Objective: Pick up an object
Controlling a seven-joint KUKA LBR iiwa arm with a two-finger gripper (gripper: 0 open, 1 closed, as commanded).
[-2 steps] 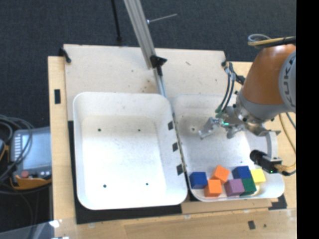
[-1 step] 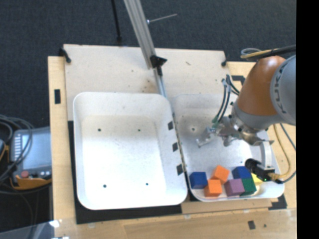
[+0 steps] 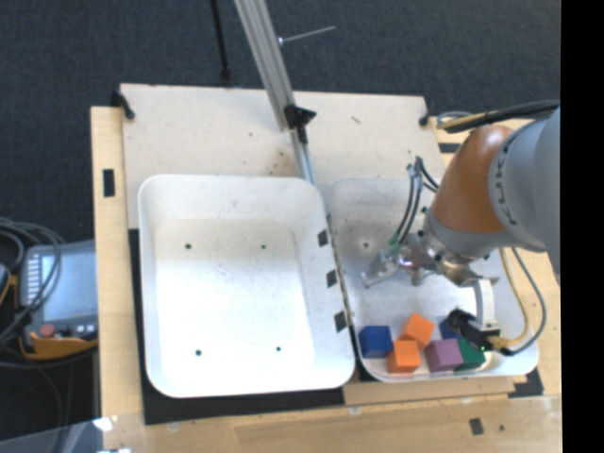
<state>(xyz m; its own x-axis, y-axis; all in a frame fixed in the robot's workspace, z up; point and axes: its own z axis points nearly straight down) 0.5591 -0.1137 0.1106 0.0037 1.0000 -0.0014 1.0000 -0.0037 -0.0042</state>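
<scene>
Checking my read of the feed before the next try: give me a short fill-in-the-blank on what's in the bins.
1. The blocks lie in the ____ bin as the camera sees it.
2. The blue block lies ____ of the purple block in the image.
3. There are ____ orange blocks.
4. The gripper hangs above the same bin's ____ floor.

Missing words: right; left; two; white

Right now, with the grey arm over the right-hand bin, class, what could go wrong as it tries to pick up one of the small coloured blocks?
1. The blue cube, two orange blocks, purple block and green block sit packed together, so closing fingers may catch two or push them apart.
2. They crowd the right white bin's near rim; the gripper might strike that wall.
</scene>
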